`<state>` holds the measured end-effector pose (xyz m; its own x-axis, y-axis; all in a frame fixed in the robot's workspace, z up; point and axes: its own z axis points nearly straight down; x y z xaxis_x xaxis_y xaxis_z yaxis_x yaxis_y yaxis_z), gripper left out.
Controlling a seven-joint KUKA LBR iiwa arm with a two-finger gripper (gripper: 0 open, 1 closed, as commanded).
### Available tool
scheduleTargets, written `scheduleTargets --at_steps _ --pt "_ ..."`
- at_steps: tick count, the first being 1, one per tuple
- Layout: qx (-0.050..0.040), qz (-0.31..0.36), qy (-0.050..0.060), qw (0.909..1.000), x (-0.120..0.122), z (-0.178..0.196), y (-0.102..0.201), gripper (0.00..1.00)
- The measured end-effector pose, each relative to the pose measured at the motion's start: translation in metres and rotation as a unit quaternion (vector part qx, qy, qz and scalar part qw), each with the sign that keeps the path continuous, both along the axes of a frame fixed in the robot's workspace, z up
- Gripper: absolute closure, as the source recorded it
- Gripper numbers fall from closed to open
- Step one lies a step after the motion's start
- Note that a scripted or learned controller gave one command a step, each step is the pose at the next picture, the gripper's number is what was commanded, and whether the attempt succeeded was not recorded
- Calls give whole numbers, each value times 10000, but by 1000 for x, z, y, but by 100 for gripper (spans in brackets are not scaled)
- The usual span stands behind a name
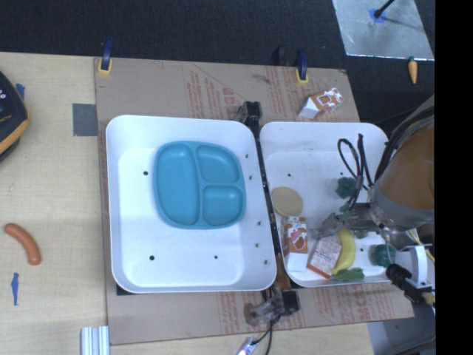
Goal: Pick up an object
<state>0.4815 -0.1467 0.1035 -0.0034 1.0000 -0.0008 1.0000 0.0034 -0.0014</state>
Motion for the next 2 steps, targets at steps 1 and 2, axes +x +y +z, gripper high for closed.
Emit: scheduleTargets --at_steps 1,2 --pt "0 24 6 10000 0 10 0 100" --pt "-1 26 5 10000 0 10 0 0"
